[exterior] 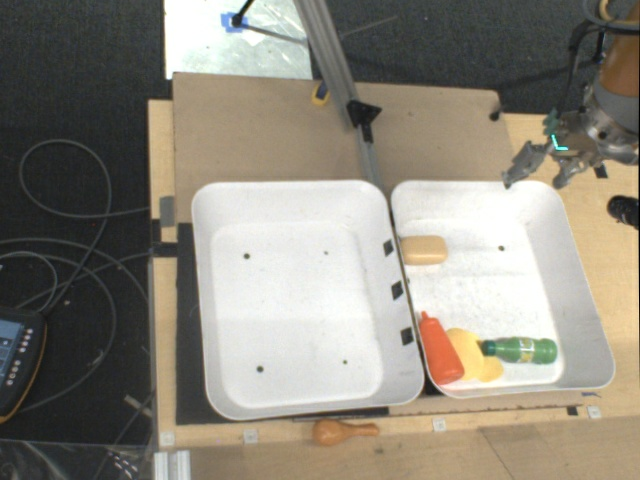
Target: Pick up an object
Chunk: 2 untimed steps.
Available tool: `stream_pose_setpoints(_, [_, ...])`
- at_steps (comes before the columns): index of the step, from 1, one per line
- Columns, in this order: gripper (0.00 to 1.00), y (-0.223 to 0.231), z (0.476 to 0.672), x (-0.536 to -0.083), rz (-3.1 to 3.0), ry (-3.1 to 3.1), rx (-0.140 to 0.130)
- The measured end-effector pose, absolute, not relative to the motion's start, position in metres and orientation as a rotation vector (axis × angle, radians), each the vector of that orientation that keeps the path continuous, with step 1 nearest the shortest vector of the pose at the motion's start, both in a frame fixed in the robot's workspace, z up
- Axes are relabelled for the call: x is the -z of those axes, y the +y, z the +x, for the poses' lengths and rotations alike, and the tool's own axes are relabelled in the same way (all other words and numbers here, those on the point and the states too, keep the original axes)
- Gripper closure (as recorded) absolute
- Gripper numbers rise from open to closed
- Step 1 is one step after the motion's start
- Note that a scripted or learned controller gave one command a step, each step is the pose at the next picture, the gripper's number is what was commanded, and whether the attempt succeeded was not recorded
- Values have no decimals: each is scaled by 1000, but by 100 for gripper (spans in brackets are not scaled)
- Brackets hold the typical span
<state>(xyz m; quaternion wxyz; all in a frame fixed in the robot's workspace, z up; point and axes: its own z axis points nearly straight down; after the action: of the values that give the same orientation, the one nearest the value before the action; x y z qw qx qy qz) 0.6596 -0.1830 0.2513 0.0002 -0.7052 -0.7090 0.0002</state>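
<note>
The gripper [540, 168] hung with its two fingers spread apart and nothing between them, over the far right corner of the right bin [560, 230]. The arm entered from the right, wrist pointing down. A tan block [424, 250], red bottle [440, 348], yellow piece [472, 353] and green bottle [520, 349] lay inside that bin.

Tan wooden pin [345, 430] on bench front edge, handheld pendant [17, 356] w/ cables at left.
</note>
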Motion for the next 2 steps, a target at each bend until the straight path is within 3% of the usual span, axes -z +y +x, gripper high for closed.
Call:
stream_pose_setpoints(1, [0,-183,660,-253,-2215,-2231,0])
stream_pose_setpoints(2, [0,-193,661,-199,-2220,-2222,-3])
